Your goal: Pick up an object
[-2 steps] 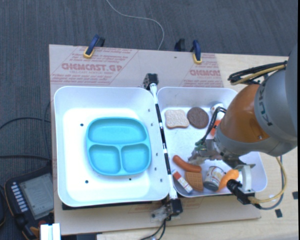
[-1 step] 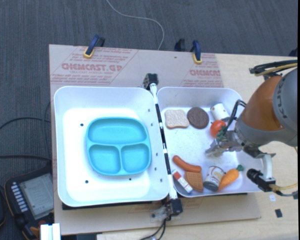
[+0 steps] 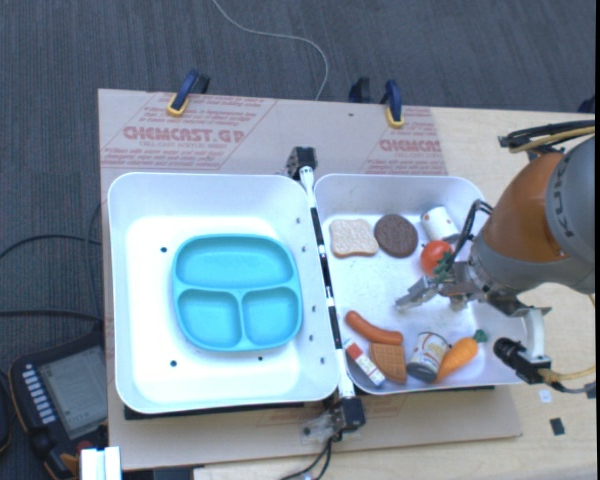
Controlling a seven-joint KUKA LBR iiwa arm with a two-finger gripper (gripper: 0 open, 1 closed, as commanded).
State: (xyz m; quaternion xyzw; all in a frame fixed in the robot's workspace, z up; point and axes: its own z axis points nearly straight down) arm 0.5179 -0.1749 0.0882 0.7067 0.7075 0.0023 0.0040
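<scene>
1. The grey two-finger gripper hangs over the middle of the right white bin, fingers spread apart and grasping nothing.
2. A small red tomato lies just beside it, towards the bin's far edge.
3. A reddish sausage and an orange carrot lie by the near edge.
4. A blue three-compartment plastic plate sits mid-left bin.

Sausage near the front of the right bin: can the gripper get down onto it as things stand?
Probably yes. The sausage lies uncovered with bare bin floor above it, and the gripper hangs just up and to its right. The cracker touching its lower side could crowd one finger.
</scene>
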